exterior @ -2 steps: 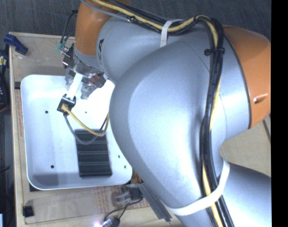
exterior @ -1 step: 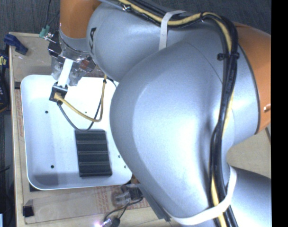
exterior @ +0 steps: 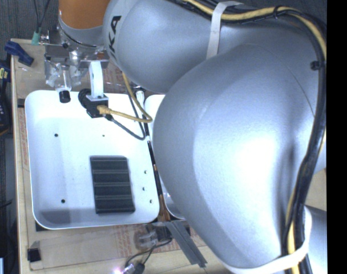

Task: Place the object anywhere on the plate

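A dark ribbed rectangular object (exterior: 112, 184) lies flat in the left bin (exterior: 42, 153).

Claw (exterior: 79, 96) open, fingers apart

The wooden bench (exterior: 76, 244) bears 2 white bins: the left bin (exterior: 48, 153), and the right bin (exterior: 156, 104) just beside it.

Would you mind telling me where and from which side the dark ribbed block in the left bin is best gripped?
Probably from straight above, across its short width. The dark ribbed block lies flat on the floor of the left bin, its long sides bare and well clear of the walls, so fingers could drop on either side at mid-length. The end effector sits near the bin's far rim.
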Robot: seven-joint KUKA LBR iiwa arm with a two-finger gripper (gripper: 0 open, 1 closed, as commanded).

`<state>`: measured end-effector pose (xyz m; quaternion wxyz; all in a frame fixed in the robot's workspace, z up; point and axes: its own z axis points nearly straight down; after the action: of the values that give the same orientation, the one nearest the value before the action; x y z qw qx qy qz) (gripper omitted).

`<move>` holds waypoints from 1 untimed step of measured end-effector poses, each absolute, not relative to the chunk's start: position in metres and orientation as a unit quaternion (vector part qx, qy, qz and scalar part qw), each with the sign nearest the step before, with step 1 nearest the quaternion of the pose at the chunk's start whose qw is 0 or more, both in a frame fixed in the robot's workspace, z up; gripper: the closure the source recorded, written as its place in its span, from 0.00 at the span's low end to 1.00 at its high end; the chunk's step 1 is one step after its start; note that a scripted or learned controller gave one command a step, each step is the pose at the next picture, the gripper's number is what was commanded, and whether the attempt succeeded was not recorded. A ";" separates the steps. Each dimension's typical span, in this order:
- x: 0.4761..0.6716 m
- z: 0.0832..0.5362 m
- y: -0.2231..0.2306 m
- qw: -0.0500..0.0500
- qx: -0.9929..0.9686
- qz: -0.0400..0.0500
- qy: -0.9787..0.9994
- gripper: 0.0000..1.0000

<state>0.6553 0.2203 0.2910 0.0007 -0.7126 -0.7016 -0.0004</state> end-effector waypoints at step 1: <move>0.575 0.294 0.218 0.001 -0.570 0.002 -0.822 1.00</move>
<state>0.5750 0.2177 0.2943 0.0014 -0.5698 -0.8218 0.0023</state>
